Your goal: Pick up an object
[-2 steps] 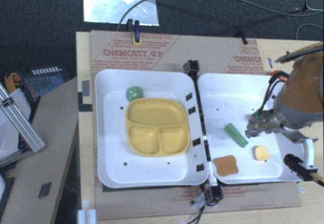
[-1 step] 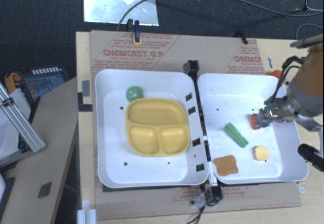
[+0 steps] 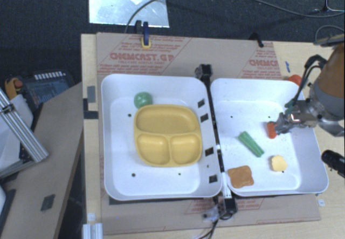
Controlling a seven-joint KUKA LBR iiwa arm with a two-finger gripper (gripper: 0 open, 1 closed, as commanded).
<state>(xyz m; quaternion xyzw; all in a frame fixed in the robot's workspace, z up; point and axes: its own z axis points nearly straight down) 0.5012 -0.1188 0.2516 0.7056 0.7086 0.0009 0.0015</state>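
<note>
1. Nearest the camera, at the lower middle of the frame, a flat brown piece (image 3: 241,176) lies in the right bin (image 3: 310,178), by its lower left corner.
2. Right of it sits a small yellow piece (image 3: 278,164); above, toward the bin's middle, a green stick (image 3: 251,143) lies at a slant.
3. At the right of the frame the claw (image 3: 277,126) is down in this bin, touching a small orange-red object (image 3: 271,130); whether it is clenched or released cannot be told.
4. Left bin (image 3: 116,178) holds a yellow divided tray (image 3: 166,134) with three compartments.
5. A green ball (image 3: 143,99) rests just beside the tray's upper left corner.
</note>
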